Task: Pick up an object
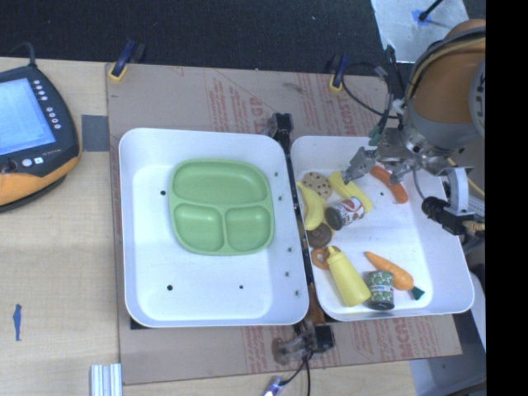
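My gripper [382,170] hangs over the back of the right bin [441,258], its fingers apart and open. A small orange carrot-like piece [396,188] lies just under and between them, not lifted. To the left in the same bin are a banana [312,209], a brown cookie [315,184], a yellow block [348,190] and a red-and-white can [345,214]. Nearer the front are a yellow bottle [347,278], a larger carrot [391,271] and a green can [380,290].
The left bin [148,287] bears a green divided plate [221,205]. A teach pendant [33,134] lies at the bench's far left. Black cables [367,106] run behind the right bin, and clamps [282,126] sit between the bins.
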`<state>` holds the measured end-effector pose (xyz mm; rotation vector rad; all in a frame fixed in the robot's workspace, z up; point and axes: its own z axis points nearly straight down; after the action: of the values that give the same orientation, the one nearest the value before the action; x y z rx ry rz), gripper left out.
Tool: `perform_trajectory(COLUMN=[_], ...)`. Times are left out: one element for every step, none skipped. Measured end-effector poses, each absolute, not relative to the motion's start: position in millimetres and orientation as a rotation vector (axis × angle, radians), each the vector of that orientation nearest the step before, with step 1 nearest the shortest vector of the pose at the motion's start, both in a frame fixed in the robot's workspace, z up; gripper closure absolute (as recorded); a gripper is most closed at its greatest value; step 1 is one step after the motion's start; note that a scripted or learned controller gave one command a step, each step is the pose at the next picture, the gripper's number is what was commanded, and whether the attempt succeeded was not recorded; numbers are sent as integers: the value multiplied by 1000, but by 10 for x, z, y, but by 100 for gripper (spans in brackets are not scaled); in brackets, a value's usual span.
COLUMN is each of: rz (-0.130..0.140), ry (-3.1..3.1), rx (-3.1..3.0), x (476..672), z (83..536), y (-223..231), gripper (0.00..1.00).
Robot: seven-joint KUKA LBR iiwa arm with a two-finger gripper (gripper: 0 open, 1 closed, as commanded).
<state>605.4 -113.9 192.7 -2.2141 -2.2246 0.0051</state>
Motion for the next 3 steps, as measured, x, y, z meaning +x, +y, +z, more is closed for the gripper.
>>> perform_trajectory(rz=[8,7,6], ry=[-2225,-2225,-2226], rx=[-2214,-2215,-2214], x=[6155,5807,5468], z=[996,915,915], y=[-1399,-1151,-1144], gripper=[0,0,0])
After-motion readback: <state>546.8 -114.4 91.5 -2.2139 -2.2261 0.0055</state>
